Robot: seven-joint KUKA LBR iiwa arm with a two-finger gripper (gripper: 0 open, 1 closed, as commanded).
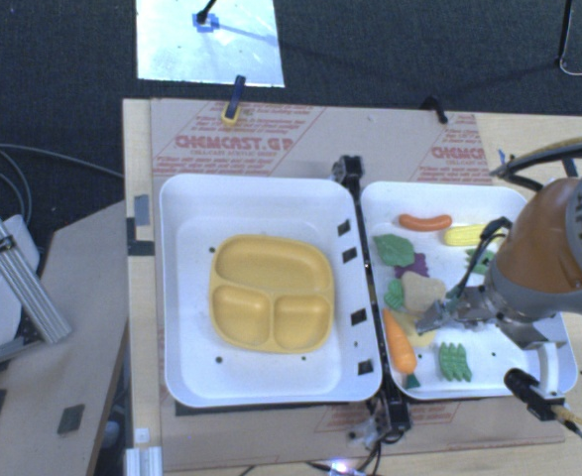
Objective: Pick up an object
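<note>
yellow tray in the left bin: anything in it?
Empty. The yellow tray lies flat in the left bin, and all three compartments show bare plastic.

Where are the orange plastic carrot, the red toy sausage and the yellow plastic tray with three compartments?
orange plastic carrot (401,343), camera view, middle of its body.
red toy sausage (424,222), camera view, middle of its length.
yellow plastic tray with three compartments (267,261), camera view, floor of the large upper compartment.
</note>
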